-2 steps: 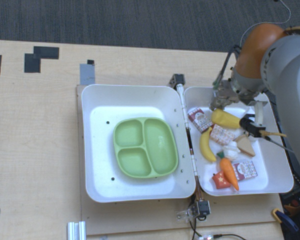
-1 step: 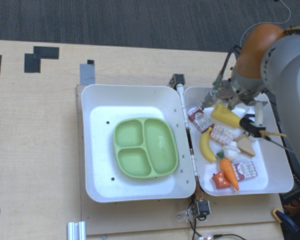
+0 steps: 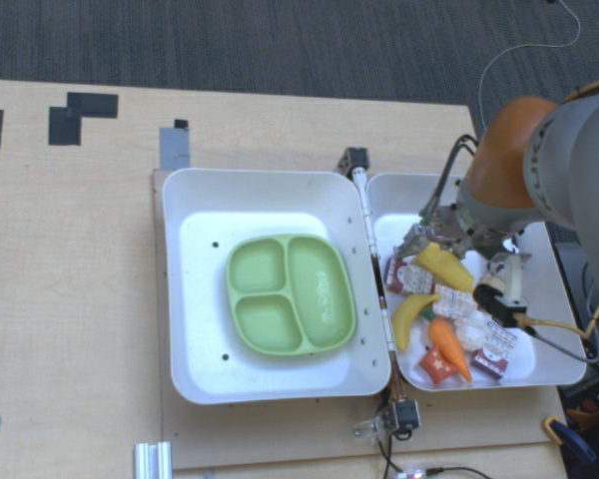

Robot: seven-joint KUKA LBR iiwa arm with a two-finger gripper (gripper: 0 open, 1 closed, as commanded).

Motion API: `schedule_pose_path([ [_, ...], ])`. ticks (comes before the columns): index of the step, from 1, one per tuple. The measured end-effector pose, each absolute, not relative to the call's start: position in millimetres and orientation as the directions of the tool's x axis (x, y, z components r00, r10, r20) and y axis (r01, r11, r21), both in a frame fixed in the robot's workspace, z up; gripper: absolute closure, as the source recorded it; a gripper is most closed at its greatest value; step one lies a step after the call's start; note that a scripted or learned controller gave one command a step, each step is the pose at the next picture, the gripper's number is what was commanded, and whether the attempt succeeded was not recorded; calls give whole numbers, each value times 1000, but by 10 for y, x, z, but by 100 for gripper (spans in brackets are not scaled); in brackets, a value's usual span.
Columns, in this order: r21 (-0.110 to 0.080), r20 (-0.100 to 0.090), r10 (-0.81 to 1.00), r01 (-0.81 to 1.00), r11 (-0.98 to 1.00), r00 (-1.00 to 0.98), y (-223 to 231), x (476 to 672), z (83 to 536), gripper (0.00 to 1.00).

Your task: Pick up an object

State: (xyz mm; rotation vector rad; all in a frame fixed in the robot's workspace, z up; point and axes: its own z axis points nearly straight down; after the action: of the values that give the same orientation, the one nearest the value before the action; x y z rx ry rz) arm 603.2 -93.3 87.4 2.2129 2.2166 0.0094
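Arm: you see it (image 3: 564, 153) enter from the right edge of the frame, grey with an orange band, bent down over the right bin.

Claw: your gripper (image 3: 449, 236) sits low over the upper middle of the right bin (image 3: 554, 372). Dark linkage and cables crowd it, so you cannot tell how far its jaws stand apart, nor whether anything is caught in them.

Yellow pepper: it (image 3: 445, 265) lies just below the claw, tilted down toward the right, so close that touching or clear cannot be judged.

Banana: it (image 3: 409, 317) curves down and left of the pepper, near the bin's left wall, lower left of the claw.

Carrot: the orange one (image 3: 448, 347) lies below the banana's upper end, pointing to the lower right, well beneath the claw.

Red item: a small red piece (image 3: 434, 367) sits against the carrot's left side, at the bottom of the pile.

Wrapped packets: pale and reddish packets (image 3: 479, 332) are scattered between the pepper and the bin's lower right corner; what each one is cannot be made out.

Left bin: it (image 3: 195, 367) fills the frame's centre and holds a light green divided plate (image 3: 290, 292) with three compartments, lying flat and apart from the claw.

Bench: the pale wood top (image 3: 70, 297) carries dark squares in the upper left of the frame.
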Motion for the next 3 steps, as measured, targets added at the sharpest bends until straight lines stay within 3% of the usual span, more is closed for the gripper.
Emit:
schedule_pose_path([
  [1,22,-3,1000,1000,3,-3,-924,6066,1006,100],
  [2,21,-3,1000,1000,4,-4,-923,6064,1005,0],
  [3,2,0,1000,1000,2,-2,-951,5528,956,0],
])
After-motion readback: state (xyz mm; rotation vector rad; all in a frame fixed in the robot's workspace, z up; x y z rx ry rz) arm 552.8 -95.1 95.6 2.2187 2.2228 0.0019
